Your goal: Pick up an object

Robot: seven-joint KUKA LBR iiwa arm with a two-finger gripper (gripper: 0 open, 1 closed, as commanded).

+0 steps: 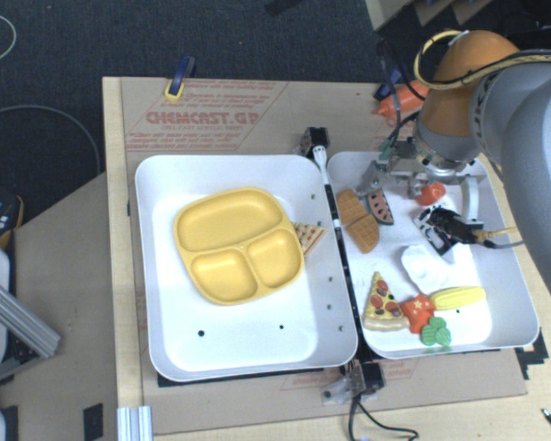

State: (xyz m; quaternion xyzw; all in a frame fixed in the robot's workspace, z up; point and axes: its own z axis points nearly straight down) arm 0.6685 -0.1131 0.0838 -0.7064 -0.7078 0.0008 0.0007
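A yellow divided plate (237,244) is seen in the white left bin (156,320). In the white right bin (514,310), a red-and-yellow pizza slice (382,302), yellow corn (457,297) and a red-fleshed watermelon slice (380,208) are seen.

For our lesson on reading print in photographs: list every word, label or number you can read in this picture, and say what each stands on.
"CHEMCAST GP", in red capitals, on the brown board behind the white bins, seemingly repeated across it.
Smaller red lines under and beside it on the same board: too blurred to read.
Nothing else legible.

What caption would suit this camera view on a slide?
KUKA arm over the right bin of toy food: pizza slice, corn cob, watermelon slice; yellow divided plate in the left bin.
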